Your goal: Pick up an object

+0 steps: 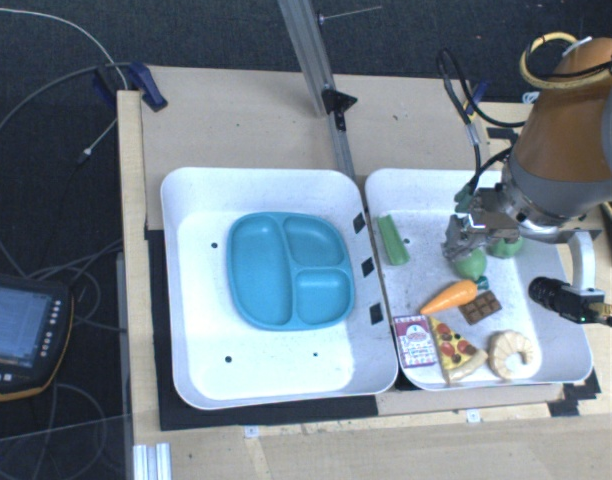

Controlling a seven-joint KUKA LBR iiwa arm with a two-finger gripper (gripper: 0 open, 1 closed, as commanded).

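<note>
A: What takes up the most room?

B: The bench [256, 108], a pale wooden top. On it sit two shallow white bins side by side: the left bin [191, 298] and the right bin [416, 193].

A: And the arm?

B: The arm [571, 118] reaches in from the right, orange above, grey below. Its gripper [469, 240] hangs low over the upper middle of the right bin, right above a round green fruit [472, 263]. I cannot tell how the gripper is set, nor whether it touches the fruit.

A: What is in the left bin?

B: A blue plate [289, 270] with three compartments, lying flat in the middle.

A: And the right bin?

B: A green stick [392, 239] near its left wall. An orange carrot [449, 297] lies just below the green fruit. Beside the carrot's right end is a brown chocolate piece [480, 307]. Along the lower edge, from left to right: a small red box [414, 342], a pizza slice [456, 349] and a pale pastry [512, 353].

A: Any writing to read?

B: The red box has a printed label, too small to read. Off the bench at the left lies a handheld screen unit [21, 333]; its display is too blurred to read.
</note>
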